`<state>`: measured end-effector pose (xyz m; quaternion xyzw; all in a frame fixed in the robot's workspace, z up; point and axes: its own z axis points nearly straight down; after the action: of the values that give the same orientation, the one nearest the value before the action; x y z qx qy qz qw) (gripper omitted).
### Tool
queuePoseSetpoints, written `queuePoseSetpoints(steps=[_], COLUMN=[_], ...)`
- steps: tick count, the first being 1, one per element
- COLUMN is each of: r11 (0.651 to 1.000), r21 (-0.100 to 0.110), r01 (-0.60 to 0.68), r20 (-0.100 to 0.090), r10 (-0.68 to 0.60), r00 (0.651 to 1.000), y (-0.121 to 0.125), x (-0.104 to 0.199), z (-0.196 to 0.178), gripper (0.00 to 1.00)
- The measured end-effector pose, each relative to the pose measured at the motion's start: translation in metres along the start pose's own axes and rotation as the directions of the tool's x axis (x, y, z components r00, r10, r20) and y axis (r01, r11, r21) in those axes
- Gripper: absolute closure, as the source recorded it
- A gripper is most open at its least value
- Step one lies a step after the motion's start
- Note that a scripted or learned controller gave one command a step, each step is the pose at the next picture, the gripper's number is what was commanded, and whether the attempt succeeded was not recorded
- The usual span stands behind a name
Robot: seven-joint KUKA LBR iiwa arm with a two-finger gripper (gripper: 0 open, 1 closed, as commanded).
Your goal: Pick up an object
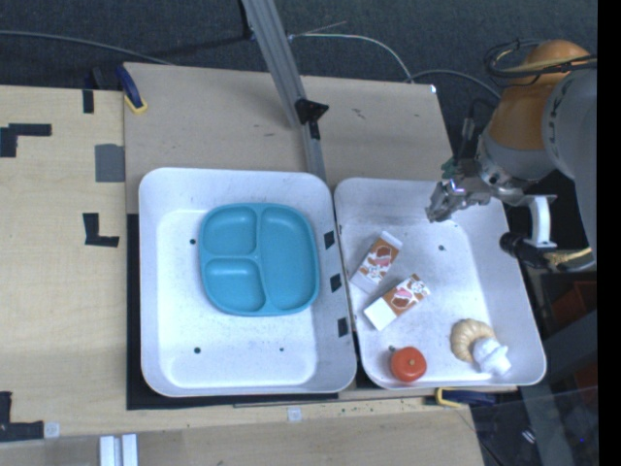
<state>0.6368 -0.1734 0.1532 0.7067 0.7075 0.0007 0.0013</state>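
1. Nearest the lower edge of the view, a red tomato-like object is seen at the front of the right bin, close to its front wall.
2. Just to its right, a tan croissant-shaped item is noted, with a small white object touching its lower end.
3. Toward the middle of the same bin, two small cartons are recorded: one lying tilted, with a white end and a printed face, and a second just behind it, also tilted. The two are seen close together; contact cannot be confirmed.
4. In the left bin, a blue divided plate is found lying flat, with three compartments visible.
5. At the rear right of the right bin, the gripper is observed above the bin floor, well apart from all five objects. Nothing is seen between its fingers. The view of the tips is dark and small, so whether they are spread or pressed together cannot be told.
6. Behind the gripper, the grey arm with its orange band is seen entering from the right.
7. Farthest back, a slanted metal bar is recorded crossing the bench.
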Motion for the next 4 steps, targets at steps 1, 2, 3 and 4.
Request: queuePoseSetpoints(steps=[1,2,3,4], r11=[1.000,1.000,1.000,1.000], r21=[-0.002,0.002,0.003,0.005], r01=[0.001,0.000,0.005,0.004], r20=[0.001,-0.001,-0.003,-0.003], r10=[-0.001,0.000,-0.005,-0.004], r00=[1.000,1.000,1.000,1.000], y=[0.011,0.012,-0.010,-0.029], x=[-0.003,-0.002,0.050,0.090], z=[-0.052,-0.066,-0.077,-0.079], gripper=[1.00,1.00,1.00,1.00])
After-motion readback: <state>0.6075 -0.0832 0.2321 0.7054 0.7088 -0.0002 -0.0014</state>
